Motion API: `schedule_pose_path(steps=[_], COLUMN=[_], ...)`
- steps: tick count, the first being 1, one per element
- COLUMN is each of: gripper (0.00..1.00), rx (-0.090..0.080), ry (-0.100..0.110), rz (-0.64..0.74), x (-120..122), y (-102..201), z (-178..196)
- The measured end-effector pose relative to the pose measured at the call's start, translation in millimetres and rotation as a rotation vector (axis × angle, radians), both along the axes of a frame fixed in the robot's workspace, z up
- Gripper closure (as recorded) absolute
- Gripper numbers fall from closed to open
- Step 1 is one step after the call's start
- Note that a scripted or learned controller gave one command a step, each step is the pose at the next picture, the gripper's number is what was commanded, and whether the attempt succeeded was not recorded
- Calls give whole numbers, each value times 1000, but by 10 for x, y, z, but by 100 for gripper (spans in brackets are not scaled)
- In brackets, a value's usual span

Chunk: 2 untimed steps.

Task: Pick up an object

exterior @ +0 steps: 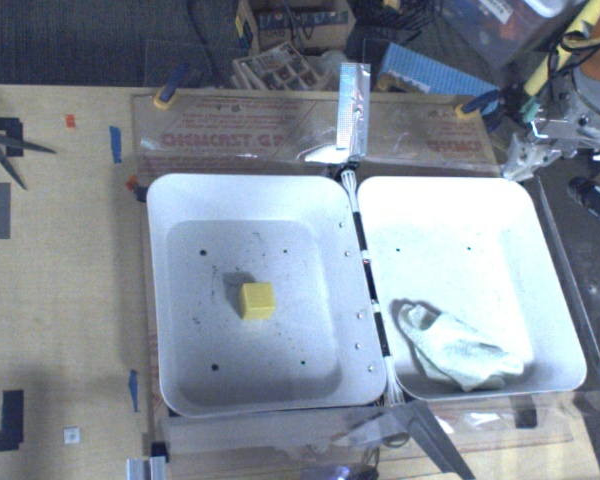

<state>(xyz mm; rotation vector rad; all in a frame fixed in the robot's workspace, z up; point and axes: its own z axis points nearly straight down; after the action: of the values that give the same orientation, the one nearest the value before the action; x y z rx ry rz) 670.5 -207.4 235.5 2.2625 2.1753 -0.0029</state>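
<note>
The gripper [529,146] sits at the upper right, beyond the far right corner of the right bin [540,228], above the bench edge and well apart from both loose things. It is a small, pale metal shape against clutter, so whether it is spread or pressed together cannot be told. The arm [590,78] behind it is cut off by the frame. There are two bins, one block and one cloth. The left bin [170,268] holds the one yellow block [258,300], near the middle of its floor and clear of the walls. The right bin holds the one white cloth [458,354], crumpled in the near part towards the divide; its folds hide its true shape. The bins touch along their inner rims on the bench [60,268].
</note>
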Motion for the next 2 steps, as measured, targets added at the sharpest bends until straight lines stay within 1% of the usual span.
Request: schedule_pose_path(steps=[1,2], gripper=[100,100], rx=[1,1], ry=[-1,0], rz=[100,-98], x=[-12,-20], y=[-121,-127], z=[346,533])
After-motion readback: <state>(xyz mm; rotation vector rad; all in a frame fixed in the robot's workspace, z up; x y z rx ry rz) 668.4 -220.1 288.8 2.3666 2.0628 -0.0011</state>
